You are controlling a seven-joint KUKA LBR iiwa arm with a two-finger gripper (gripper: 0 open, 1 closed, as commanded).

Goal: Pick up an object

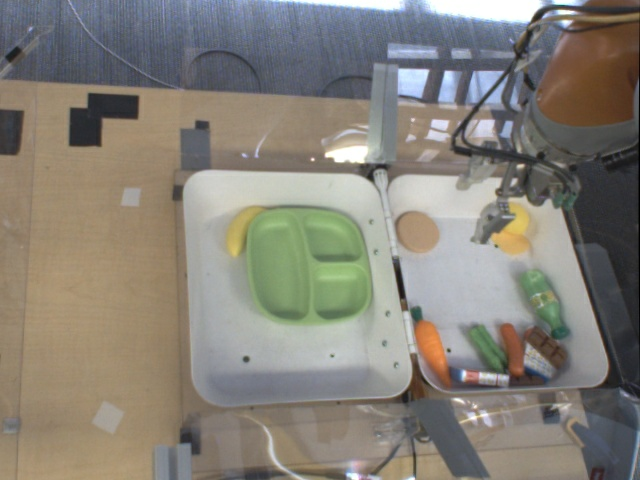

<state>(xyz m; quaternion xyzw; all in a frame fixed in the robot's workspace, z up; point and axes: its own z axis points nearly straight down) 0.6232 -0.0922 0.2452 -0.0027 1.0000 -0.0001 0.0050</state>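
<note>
Hanging over the upper right of the frame, the arm (590, 68) reaches in from the right edge, orange band and grey housing above the right bin (470, 278). The tool (495, 220) sits low over that bin's upper right part, its dark-grey fingers pointing down and left. Whether the fingers are spread or pressed together: cannot tell, the view is too small and the wrist covers part of them. Nothing is visibly pinched between them.

Right bin contents:
- yellow object (514, 236), just beside the tool on its right, touching or nearly touching the fingertips; cannot tell which.
- tan round disc (417, 232), flat near the upper left corner, well apart from the tool.
- green bottle (543, 301), lying tilted along the right wall.
- orange carrot (432, 353), lower left corner, against the divider side.
- cluster along the lower edge: green piece (488, 347), orange-red stick (512, 349), brown block (546, 348), and a red-white-blue tube (482, 377) lying flat below them.

Left bin (230, 348):
- green divided plate (306, 264), three compartments, lying flat in the centre.
- banana (240, 230), partly tucked under the plate's upper left rim.

Both bins sit side by side on the wooden worktop (90, 298); black marks lie at the upper left of the frame.
</note>
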